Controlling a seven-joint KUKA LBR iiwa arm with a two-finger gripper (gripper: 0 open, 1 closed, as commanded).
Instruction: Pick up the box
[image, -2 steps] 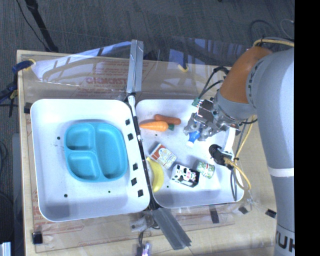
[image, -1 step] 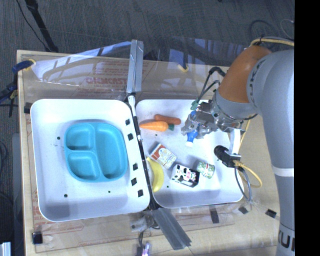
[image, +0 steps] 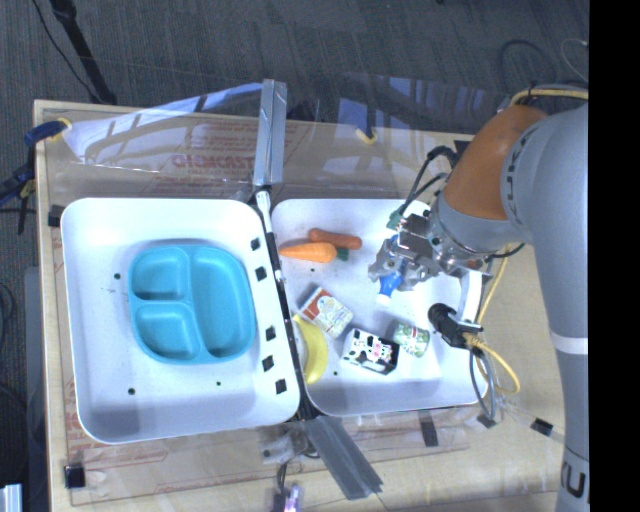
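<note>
Wooden bench (image: 150, 140) under two white bins side by side. Left bin (image: 90, 330): blue divided tray (image: 192, 303). Right bin (image: 440, 385): carrot (image: 308, 253) and a smaller orange one (image: 336, 239) at the far left, small box (image: 327, 311) near the middle, banana (image: 315, 350) at the near left, black-and-white carton (image: 370, 351) and small green can (image: 411, 338) on the near side. Gripper (image: 392, 275) above the right bin's far right part, well apart from the box (fingers hidden, cannot tell whether apart or together).

Bright, even overhead light; slightly soft focus.
</note>
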